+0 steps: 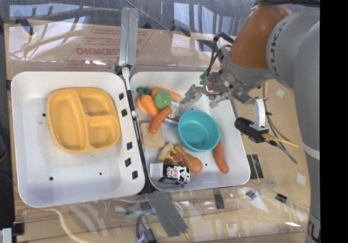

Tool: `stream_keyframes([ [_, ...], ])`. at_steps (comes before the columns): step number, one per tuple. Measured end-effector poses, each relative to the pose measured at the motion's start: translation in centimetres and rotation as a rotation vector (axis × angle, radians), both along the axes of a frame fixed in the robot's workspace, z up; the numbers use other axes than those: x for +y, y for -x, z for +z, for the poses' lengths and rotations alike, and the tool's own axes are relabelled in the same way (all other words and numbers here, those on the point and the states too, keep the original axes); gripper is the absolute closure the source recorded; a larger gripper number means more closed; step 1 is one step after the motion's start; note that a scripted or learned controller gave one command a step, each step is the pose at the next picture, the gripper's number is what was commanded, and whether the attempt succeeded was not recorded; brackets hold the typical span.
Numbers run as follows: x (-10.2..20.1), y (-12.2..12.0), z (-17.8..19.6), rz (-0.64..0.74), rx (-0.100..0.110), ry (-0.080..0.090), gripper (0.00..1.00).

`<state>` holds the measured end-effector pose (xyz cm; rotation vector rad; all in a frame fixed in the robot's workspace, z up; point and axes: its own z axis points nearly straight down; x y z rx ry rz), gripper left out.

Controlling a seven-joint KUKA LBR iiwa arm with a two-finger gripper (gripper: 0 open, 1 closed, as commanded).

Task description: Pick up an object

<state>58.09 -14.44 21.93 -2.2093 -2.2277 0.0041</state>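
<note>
over the right bin (234, 167), my arm (272, 35) hangs with its gripper (191, 97) low above the toy clutter near the bin's back half. i cannot tell from this slant how the tool is set, and i see nothing carried in it. the candidates sit just below and left of it: a carrot (159, 119) lying aslant, a green-topped vegetable (161, 99) touching the orange pieces at the back, and a teal bowl (198, 130) just beside the tool. a sausage (219, 157) lies apart by the right wall, and a small cow-print box (176, 173) sits at the front rim. the left bin (27, 182) bears a yellow divided tray (84, 118). my judgement: go for the carrot, straddle its narrow width, descend straight, and keep clear of the bowl's rim, which could deflect the tool.
</note>
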Motion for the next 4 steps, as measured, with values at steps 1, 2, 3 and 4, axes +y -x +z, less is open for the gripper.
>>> stream_keyframes([
  [1, 3.4, -3.0, -11.2, -0.251, -0.013, 0.004, 0.0],
  [2, 3.5, -2.9, -10.4, -0.247, -0.005, 0.003, 1.0],
  [3, 7.6, -7.6, -2.8, -0.702, -0.001, 0.002, 1.0],
  [4, 7.3, -1.4, 9.6, -0.674, -0.009, -0.001, 1.0],
])
